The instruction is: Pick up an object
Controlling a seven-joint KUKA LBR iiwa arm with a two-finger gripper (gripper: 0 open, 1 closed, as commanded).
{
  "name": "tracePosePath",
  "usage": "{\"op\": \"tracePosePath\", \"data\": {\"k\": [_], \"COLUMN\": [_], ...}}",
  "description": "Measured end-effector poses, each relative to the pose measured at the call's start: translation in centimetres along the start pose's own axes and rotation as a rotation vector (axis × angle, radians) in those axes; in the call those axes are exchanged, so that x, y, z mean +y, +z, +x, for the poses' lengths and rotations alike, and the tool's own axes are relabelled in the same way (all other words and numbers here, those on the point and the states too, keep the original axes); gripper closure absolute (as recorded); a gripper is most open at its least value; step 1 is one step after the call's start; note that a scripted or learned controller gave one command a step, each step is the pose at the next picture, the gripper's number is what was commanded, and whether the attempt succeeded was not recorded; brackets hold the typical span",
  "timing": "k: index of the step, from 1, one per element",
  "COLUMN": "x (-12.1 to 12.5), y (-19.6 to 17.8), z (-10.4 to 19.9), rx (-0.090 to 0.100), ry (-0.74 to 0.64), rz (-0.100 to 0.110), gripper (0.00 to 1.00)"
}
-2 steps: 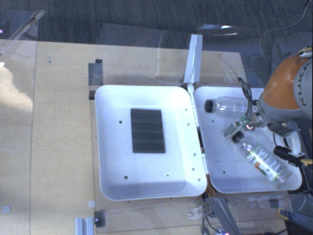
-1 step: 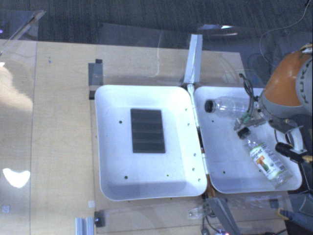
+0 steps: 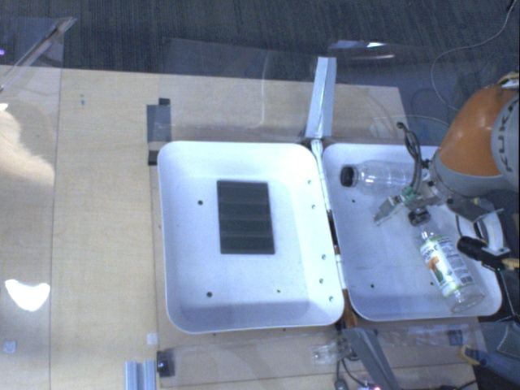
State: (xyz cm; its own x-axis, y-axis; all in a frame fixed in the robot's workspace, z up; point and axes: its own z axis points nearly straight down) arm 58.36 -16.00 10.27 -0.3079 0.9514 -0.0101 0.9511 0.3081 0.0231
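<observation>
Approach step, nothing gripped yet: fingers (image 3: 400, 204) spread wide in the right bin (image 3: 366, 295), near a clear bottle (image 3: 375, 175) at its far edge. Labelled bottle (image 3: 445, 268) near the right edge. Next: centre over one, descend, close.

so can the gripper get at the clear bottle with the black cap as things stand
Probably yes. The gripper hangs in the right bin just below the capped bottle, which lies flat with nothing on top. The labelled bottle lies apart, nearer the front.
</observation>
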Motion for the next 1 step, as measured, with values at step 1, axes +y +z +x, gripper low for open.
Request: {"op": "tracePosePath", "data": {"k": [1], "x": [2.69], "y": [1.71], "z": [-5.7], "rx": [0.008], "ry": [0.069], "rz": [0.021], "gripper": [0.0]}}
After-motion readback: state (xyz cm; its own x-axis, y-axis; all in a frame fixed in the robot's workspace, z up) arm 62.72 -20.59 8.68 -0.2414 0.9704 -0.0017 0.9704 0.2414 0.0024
